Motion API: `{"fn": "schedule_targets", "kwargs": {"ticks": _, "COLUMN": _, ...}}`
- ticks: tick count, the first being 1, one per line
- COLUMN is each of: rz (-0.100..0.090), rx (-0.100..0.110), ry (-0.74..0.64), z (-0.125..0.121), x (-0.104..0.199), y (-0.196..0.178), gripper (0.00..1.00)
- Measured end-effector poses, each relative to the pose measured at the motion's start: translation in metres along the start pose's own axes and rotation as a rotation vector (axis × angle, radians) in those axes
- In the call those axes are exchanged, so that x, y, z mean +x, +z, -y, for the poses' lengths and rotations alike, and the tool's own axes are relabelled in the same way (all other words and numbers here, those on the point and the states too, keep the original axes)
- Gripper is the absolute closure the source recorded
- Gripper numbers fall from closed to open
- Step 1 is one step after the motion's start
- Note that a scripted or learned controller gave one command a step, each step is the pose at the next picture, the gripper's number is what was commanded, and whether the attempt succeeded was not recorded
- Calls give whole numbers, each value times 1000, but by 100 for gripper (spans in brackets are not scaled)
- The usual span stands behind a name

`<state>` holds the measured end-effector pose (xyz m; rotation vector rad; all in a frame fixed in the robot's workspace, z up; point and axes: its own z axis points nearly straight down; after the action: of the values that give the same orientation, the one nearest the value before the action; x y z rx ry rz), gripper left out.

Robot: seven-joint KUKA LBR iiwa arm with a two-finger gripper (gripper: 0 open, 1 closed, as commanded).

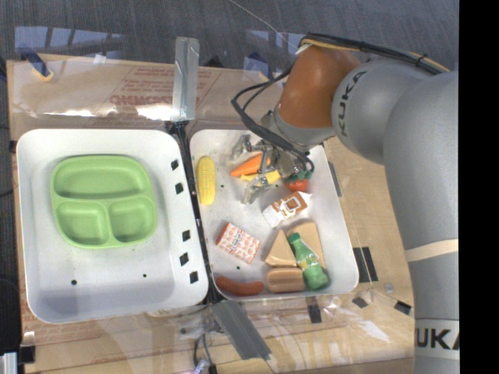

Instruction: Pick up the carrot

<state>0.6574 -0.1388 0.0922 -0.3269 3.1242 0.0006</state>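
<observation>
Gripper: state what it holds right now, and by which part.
Cannot be told. The gripper is down over the carrot in the right bin, but whether the carrot sits between its fingers is unclear.

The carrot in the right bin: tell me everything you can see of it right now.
The carrot is a small orange piece, smooth like toy plastic, lying roughly flat and slanted in the upper part of the right bin. The gripper sits directly over its right end, hiding part of it. A yellow piece lies just below. Whether it is gripped cannot be told.

carrot (248, 164) crowded by corn (206, 179), tomato (297, 184)
</observation>
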Motion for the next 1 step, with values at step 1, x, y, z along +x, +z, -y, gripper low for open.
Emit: {"fn": "schedule_targets", "kwargs": {"ticks": 1, "rz": 7, "rx": 3, "ry": -7, "z": -1, "x": -3, "y": -14, "gripper": 100}}
